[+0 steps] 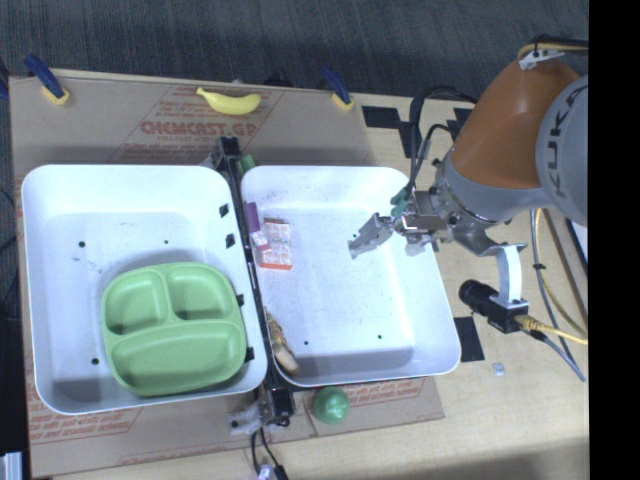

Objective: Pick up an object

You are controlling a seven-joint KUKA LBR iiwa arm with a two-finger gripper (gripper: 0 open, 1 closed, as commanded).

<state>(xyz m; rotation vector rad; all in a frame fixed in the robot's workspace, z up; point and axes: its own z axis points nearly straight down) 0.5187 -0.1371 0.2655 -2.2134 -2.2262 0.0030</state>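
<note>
Camera view. The bench (pixel 520 408) is a pale wood-toned surface; a sheet of printed brown cardboard (pixel 190 118) lies on it beneath the two white bins. Dark carpet (pixel 250 18) runs along the far side. Blue clamps (pixel 47 80) and a yellow clamp (pixel 229 99) sit on the cardboard's far edge.

The left bin (pixel 60 218) holds a green divided tray (pixel 175 325), which covers most of its near half; the far half is bare floor. The right bin (pixel 330 298) holds a small red-and-white packet (pixel 275 245) close to its left wall, a thin purple item (pixel 252 215) just beside it, and a tan object (pixel 280 349) at the near left corner. The centre and right of this bin's floor are bare. A green ball (pixel 330 404) rests on the cardboard outside the bins, at the near edge.

The arm enters over the right bin's right rim. The gripper (pixel 368 236) hangs above the bin's right half, well apart from the packet. Its fingers appear spread, with nothing between them. Cables (pixel 560 313) trail across the bench at the right.
</note>
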